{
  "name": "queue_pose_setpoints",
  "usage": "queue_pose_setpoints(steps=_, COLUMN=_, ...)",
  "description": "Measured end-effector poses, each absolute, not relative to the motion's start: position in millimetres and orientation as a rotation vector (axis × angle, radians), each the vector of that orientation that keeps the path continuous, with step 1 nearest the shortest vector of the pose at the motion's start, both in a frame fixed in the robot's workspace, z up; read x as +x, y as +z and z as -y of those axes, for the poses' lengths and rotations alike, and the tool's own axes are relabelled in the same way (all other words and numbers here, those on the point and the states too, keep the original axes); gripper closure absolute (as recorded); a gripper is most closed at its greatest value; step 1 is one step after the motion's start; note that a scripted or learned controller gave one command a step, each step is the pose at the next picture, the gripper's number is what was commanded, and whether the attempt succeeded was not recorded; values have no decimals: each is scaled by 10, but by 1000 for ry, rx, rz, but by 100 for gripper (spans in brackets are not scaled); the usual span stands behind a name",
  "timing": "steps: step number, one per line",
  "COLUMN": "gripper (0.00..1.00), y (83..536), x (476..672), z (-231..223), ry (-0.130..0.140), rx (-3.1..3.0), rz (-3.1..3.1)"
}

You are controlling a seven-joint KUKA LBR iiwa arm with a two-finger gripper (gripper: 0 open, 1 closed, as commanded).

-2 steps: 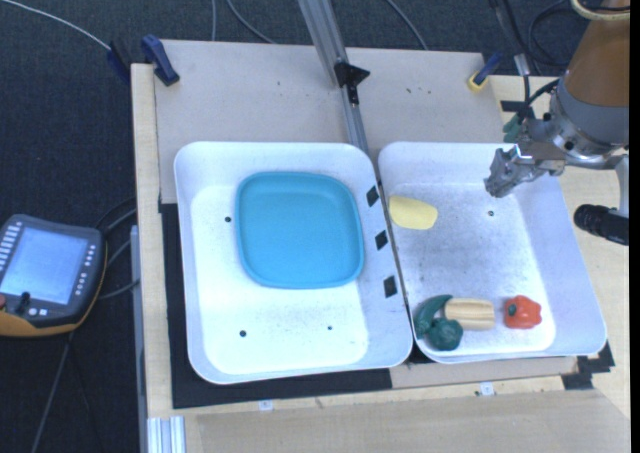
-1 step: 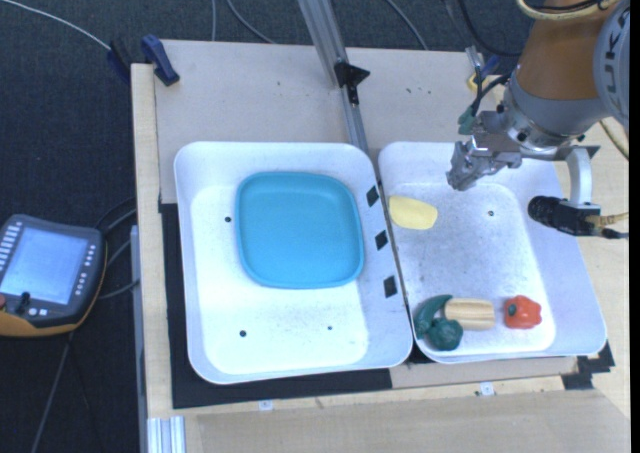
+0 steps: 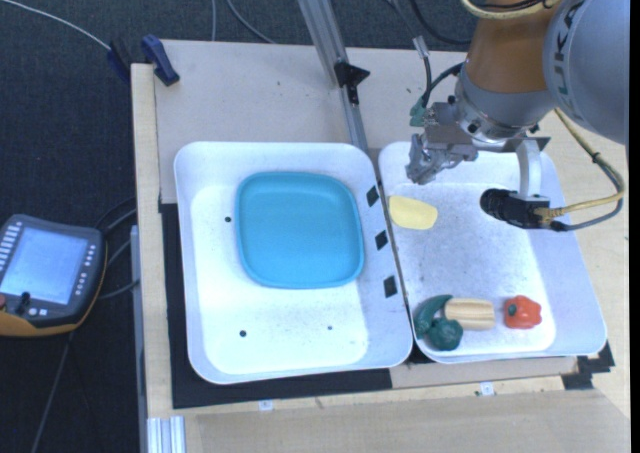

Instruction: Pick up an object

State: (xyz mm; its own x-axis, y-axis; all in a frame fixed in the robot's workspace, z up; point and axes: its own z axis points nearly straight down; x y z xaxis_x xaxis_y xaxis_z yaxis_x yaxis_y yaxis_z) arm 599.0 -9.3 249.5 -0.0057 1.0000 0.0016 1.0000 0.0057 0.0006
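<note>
My end effector (image 3: pixel 425 163): over right bin (image 3: pixel 570 271), finger state cannot be told. Yellow piece (image 3: pixel 412 212): just below it, apart. Tomato (image 3: pixel 521 312), corn (image 3: pixel 470 314): well beyond, near edge.

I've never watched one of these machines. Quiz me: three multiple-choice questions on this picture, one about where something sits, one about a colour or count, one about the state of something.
1. Where does the blue plate lie?
A. In the left bin
B. In the right bin
C. On the floor

2. What colour is the piece nearest the gripper?
A. Red
B. Green
C. Pale yellow

3. How does the gripper stand?
A. Resting on the blue plate
B. Over the right bin's far corner, nothing seen between its fingers
C. Lifting the red piece

Answers: 1 A, the plate fills the left bin's middle. 2 C, the yellow piece lies just below it. 3 B, the red piece lies at the near edge.
</note>
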Motion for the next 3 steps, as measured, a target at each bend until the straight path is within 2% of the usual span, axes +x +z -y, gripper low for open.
queue_pose_setpoints(steps=2, gripper=100, y=2276, x=6025, z=-959, ry=-1, rx=-2215, rz=2226)
queue_pose_setpoints(steps=3, gripper=0, y=2282, x=6030, z=-929, ry=0, rx=-2221, rz=2222)
